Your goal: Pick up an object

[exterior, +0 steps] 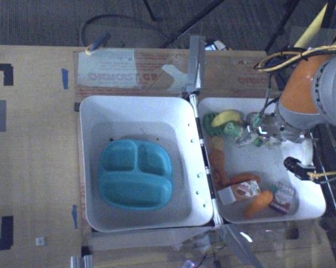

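My gripper (252, 137) hangs low in the right bin (307, 200), near its back, just right of a yellow banana (227, 116) and a green toy (231, 129). Its metal fingers point left toward the green toy. Toward the bin's front lie a red sausage-like piece (244, 178), a small carton (241, 192), an orange carrot (259, 204) and a dark red packet (283, 197). Brown and orange pieces (217, 159) line the bin's left wall. I see nothing clearly held between the fingers.
The left bin (95, 116) holds a teal divided plate (135, 173). A divider rail (201, 149) separates the bins. Cables and a black fitting (295, 166) hang at the arm's right. A taped plastic sheet (129, 71) lies behind the left bin.
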